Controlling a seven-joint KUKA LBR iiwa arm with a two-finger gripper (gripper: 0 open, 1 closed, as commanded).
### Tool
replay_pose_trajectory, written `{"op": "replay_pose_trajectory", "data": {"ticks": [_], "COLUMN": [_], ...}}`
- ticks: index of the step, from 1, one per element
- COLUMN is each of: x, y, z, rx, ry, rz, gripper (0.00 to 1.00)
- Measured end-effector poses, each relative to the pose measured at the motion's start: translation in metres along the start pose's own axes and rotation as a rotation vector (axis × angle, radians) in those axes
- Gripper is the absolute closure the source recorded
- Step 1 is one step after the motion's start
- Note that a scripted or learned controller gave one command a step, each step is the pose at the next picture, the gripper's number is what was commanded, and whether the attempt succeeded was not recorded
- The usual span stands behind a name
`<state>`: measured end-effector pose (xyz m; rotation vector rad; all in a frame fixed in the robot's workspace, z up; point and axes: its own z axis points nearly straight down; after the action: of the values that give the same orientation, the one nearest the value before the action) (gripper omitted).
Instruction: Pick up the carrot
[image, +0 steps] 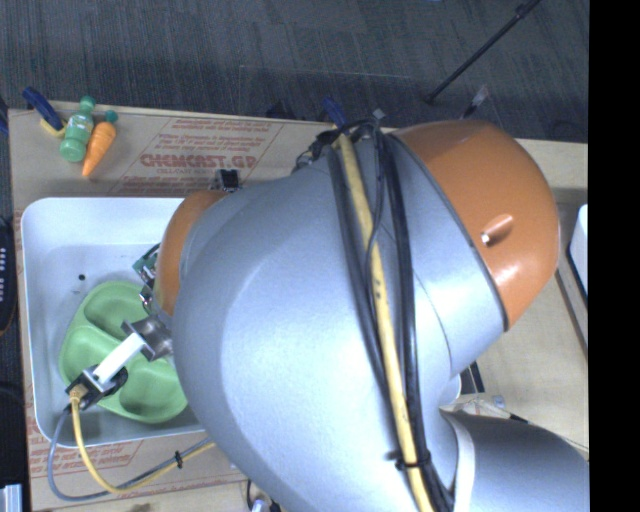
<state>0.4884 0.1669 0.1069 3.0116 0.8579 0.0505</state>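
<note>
- The grey-and-orange arm (340, 330) looms over the surface, its bulk covering most of the scene as it reaches down into the left-hand white bin (35, 225).
- The tool (150, 332) sits low at the arm's end, just above a pale green lobed piece (95, 335) lying in that bin. The arm hides so much of it that one cannot tell whether it is open or closed.
- The carrot (96, 150) lies outside the bin altogether, on the printed cardboard sheet (200, 160) beyond the bin's far left corner, well apart from the tool.
- It rests at a slant, thick end toward the far edge and narrow tip pointing back at the bin. A green toy (75, 135) lies just beside it on the left, touching or nearly so, and a blue clip (40, 105) is near.
- By its look the carrot is a small piece of play food. It is probably light, stiff and smooth-skinned, so more likely to slip than to break.
- The surest hold appears to be across the thicker upper half, where the taper is least. A pinch near the tip would tend to squeeze it out.
- The green neighbour crowds one side, so closing on the carrot risks nudging or catching that toy as well.
- The pick looks not yet begun. The tool would first have to rise clear of the bin and cross to the far left corner.
</note>
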Motion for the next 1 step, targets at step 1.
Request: {"op": "replay_pose_trajectory", "data": {"ticks": [1], "x": [0.0013], "y": [-0.0006], "z": [-0.0102], "rx": [0.006], "ry": [-0.002], "rz": [-0.009], "gripper": [1.0]}}
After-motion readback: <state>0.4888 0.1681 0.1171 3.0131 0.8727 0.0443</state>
